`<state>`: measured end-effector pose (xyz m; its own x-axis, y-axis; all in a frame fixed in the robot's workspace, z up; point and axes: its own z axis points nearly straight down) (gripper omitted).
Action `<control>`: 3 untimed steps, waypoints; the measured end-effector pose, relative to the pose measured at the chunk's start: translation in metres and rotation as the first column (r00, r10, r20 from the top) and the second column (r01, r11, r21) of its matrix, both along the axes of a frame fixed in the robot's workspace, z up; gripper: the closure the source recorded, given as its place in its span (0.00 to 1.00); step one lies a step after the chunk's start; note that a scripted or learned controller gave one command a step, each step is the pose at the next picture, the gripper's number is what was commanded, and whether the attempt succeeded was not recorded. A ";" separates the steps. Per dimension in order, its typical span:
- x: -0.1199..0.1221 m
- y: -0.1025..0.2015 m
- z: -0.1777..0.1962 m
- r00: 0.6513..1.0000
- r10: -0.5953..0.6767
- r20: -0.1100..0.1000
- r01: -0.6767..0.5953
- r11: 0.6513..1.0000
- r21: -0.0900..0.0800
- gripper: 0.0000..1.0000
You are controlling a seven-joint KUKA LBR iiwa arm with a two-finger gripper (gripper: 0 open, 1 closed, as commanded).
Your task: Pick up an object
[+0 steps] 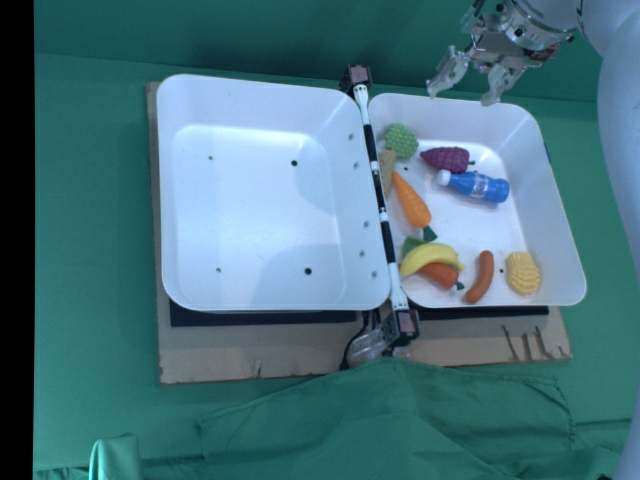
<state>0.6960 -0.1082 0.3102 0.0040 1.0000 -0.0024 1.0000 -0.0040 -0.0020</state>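
1. Task objs: toy foods lay in the right bin, none lifted. Broccoli-like green piece sat at the bin's far left corner, w/ purple grapes just beside it.
2. Blue bottle lay on its side near the grapes, cap end toward the bin's centre.
3. Carrot lay along the left wall, slanted, below the green piece.
4. Near edge, L to R: banana touching an orange-red piece under it; sausage; yellow corn near the right corner.
5. Hand hung above the far rim of the right bin, fingers spread apart, nothing between them; well apart from all objs.
6. Arm entered from upper right, grey w/ orange band at top.
7. Left bin sat beside the right one, a black-and-white rod running along the seam btw them.
8. Both bins rested on a cardboard sheet on the green tabletop; crumpled green cloth lay at the near edge.
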 end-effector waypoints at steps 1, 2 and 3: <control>0.004 0.005 -0.042 1.000 0.002 0.001 -0.002 1.000 0.000 0.00; 0.006 -0.007 -0.092 1.000 -0.001 0.000 0.001 1.000 -0.001 0.00; 0.007 -0.007 -0.123 1.000 0.005 -0.006 -0.005 1.000 0.006 0.00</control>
<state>0.7031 -0.1153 0.1871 -0.0010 1.0000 0.0040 1.0000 0.0010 -0.0078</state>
